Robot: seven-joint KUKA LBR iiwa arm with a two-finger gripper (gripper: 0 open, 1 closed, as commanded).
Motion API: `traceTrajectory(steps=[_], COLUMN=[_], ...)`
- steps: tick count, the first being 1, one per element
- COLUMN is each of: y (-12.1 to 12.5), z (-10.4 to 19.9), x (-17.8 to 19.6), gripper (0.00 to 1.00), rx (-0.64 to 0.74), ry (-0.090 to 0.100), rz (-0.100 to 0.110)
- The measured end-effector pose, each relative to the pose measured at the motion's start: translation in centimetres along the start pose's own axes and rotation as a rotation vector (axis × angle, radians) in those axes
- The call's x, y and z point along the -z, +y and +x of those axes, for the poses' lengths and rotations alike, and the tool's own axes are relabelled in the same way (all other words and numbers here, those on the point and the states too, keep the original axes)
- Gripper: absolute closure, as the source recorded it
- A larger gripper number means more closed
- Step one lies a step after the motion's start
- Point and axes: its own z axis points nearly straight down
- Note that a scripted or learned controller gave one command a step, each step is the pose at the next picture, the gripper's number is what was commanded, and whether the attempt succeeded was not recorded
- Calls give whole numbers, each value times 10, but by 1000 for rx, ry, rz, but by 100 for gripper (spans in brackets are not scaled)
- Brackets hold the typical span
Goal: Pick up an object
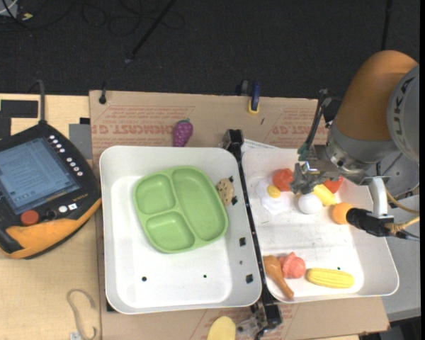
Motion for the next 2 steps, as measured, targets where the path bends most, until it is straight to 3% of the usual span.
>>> traceTrajectory(steps=[2], y=[43], z=[89], x=[-7], gripper=[100], rx=[-1], ry=[0], rz=[-1])
